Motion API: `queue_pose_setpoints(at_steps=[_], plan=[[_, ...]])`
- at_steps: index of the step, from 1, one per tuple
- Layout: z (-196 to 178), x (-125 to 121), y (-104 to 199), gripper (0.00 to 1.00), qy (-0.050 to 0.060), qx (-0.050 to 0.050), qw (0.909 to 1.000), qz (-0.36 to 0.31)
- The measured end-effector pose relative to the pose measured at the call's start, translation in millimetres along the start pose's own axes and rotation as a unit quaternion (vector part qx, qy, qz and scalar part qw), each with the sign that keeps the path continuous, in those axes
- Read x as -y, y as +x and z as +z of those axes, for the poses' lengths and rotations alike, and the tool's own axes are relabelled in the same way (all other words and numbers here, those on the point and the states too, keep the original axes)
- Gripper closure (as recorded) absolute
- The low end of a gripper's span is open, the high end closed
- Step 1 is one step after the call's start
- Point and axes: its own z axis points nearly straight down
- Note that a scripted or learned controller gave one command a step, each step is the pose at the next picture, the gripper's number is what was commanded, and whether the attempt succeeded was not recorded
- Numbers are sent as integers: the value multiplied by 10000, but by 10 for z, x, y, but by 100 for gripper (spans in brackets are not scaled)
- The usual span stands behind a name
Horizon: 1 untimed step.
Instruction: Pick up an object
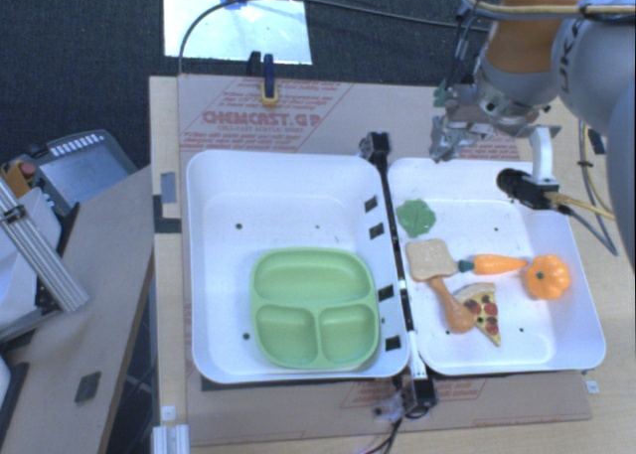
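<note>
In the right bin [571, 348] lie several toy foods: a green leafy piece [415, 216], a slice of bread [430, 259], a carrot [494, 265], an orange pumpkin [548, 277], a pizza slice [485, 310] and a tan drumstick-like piece [453, 309]. My gripper [448, 143] hangs over the far left corner of the right bin. It is above and behind the green piece and well clear of all the objects. Nothing is seen in it.
The left bin [224, 204] holds a green divided plate [316, 309] at its front. A black divider [390, 243] runs between the bins. A black cable fitting [524, 187] juts over the right bin's far right edge. A grey ramp stands at the far left.
</note>
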Motion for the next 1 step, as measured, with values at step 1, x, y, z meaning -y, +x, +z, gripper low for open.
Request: queue_pose_setpoints(at_steps=[1], plan=[[154, 36, 542, 100, 0, -3, 10000, -3]])
